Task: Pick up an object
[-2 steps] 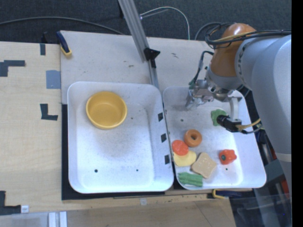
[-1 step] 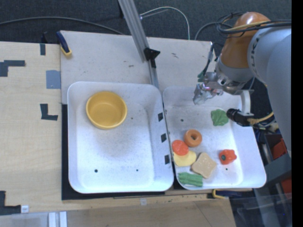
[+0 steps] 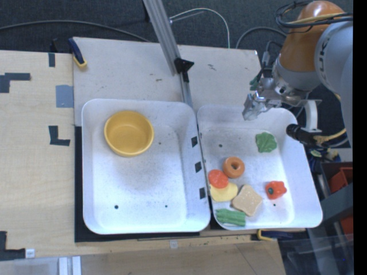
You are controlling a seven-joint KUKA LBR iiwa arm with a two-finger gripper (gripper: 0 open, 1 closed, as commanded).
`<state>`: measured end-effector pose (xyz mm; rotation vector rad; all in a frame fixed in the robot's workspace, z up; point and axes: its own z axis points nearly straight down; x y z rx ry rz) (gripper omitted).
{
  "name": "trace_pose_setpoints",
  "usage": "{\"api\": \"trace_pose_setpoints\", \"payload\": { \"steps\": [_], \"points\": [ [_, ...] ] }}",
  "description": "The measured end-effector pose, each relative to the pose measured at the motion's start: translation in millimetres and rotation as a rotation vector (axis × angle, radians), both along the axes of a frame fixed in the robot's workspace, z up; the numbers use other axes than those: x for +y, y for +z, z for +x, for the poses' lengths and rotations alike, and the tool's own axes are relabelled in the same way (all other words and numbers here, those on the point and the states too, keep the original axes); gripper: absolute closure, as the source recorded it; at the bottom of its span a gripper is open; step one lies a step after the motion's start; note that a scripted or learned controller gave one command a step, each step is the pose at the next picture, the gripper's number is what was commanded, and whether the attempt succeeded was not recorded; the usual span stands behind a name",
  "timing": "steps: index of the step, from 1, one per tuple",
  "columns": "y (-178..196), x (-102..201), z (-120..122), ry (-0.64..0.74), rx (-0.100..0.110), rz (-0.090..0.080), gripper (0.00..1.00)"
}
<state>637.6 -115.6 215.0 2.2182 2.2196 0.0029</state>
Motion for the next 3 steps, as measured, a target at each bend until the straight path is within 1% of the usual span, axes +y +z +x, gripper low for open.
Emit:
{"api": "trace_pose_setpoints", "payload": {
  "steps": [1,2,3],
  "points": [
    [63,6,-1,0.002,-0.002,0.0,1.0],
    [63,60,-13,0.006,0.005,0.003,1.0],
    [45,120,-24,0.007,0.008,0.003,1.0]
  ]
}}
